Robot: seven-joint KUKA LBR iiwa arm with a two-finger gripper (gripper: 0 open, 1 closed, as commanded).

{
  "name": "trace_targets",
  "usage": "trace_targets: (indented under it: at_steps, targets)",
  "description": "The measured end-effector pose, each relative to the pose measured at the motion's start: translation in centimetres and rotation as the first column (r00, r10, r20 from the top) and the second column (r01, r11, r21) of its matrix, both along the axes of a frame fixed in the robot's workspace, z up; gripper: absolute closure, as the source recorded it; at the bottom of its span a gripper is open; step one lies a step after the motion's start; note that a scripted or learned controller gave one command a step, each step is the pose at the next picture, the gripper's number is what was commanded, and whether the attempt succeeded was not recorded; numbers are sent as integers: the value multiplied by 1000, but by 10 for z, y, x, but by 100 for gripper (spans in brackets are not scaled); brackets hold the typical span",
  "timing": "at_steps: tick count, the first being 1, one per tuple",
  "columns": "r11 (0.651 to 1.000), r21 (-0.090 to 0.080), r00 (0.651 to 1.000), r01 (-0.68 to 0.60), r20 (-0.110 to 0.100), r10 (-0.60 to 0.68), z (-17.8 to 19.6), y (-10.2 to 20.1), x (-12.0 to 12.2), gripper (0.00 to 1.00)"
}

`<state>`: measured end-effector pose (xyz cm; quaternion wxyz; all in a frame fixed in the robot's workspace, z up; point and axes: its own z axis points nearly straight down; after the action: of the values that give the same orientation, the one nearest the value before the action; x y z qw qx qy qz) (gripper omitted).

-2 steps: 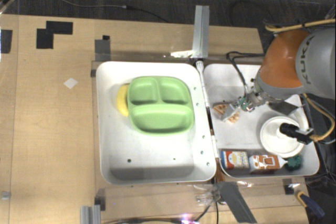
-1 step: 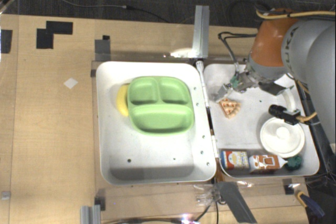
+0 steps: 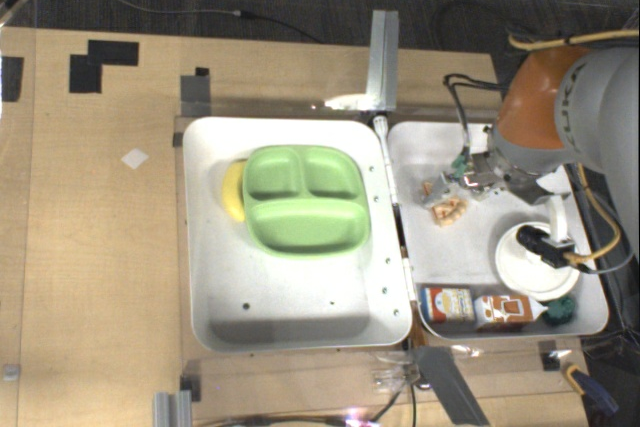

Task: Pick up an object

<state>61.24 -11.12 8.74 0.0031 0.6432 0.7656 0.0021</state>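
Your gripper (image 3: 470, 173) sits low in the right bin (image 3: 415, 150); finger state cannot be told. A small tan object (image 3: 447, 209) lies just below-left of it, apart.

Divided plate (image 3: 303, 199) in left bin (image 3: 215, 295) (carton (image 3: 476, 307) in right bin (image 3: 415, 140)).

No text can be read; the printing on the carton (image 3: 477, 307) is too blurred.

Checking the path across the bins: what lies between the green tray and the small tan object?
In the camera view, between the green tray and the small tan object lie bare white bin floor and the two bins' adjoining rims.
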Motion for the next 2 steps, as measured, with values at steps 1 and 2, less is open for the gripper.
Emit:
trace_targets:
  at_steps: [1,2]
  targets:
    - [1000,-1,1000,-2,10,2,14,0,3,100]
    - [1000,-1,1000,-4,16,4,26,1,5,100]
